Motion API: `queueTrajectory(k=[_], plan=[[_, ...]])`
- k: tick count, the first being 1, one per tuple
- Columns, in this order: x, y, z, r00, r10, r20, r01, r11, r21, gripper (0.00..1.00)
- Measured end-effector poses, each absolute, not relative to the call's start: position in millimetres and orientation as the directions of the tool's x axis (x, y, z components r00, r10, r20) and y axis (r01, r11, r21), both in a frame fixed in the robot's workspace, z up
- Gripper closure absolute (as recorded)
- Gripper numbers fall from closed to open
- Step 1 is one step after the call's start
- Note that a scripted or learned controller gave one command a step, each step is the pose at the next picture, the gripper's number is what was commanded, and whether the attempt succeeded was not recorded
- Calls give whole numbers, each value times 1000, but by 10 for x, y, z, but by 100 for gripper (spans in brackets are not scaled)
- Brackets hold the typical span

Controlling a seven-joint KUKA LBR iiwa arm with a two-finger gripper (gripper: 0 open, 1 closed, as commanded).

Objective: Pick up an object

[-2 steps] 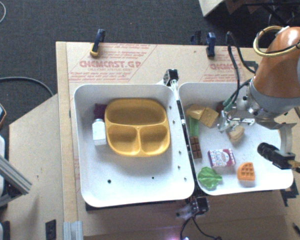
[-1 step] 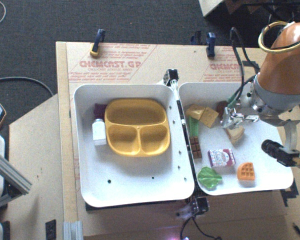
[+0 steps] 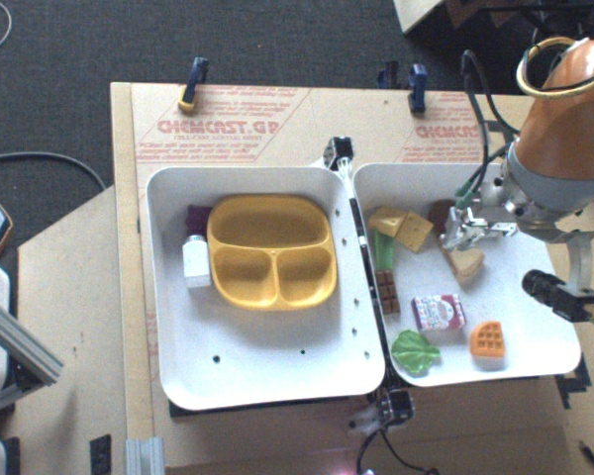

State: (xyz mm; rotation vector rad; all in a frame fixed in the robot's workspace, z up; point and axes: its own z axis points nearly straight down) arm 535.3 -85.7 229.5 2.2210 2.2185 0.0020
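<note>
Claw (image 3: 464, 234): was seen low over the right bin (image 3: 535, 364), at its far middle, hanging from the grey and orange arm (image 3: 559, 117) that reached in from the right; whether it was released or clenched could not be told.
Nearest thing: a pale wedge-shaped piece (image 3: 466, 262) lay directly beneath the claw, touching or just under it; no object was seen held.
Other things in the right bin: a yellow cheese-like wedge (image 3: 404, 228) to the left of the claw, a green strip (image 3: 384, 252) and a brown bar (image 3: 388, 291) along the left wall, a pink carton (image 3: 439, 313), an orange waffle (image 3: 487, 343) and a green leaf (image 3: 414, 350) nearer.
Left bin (image 3: 178, 364): a yellow divided tray (image 3: 271, 250) was held in it, with a small white bottle (image 3: 196, 261) at its left.
Step in hand: judged to be the descent and closing upon the pale wedge.
How it would be done well: the wedge should be centred between the jaws, gripped across its narrower sides, and lifted straight up and slowly, since a slanted face could slip out.
Risk: the dark item (image 3: 442, 211) close by on the far side could be nudged.
</note>
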Motion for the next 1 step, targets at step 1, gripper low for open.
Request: queueTrajectory(k=[1], plan=[[5413, -827, 2250, -1, 1000, -1, 1000, 1, 2, 100]])
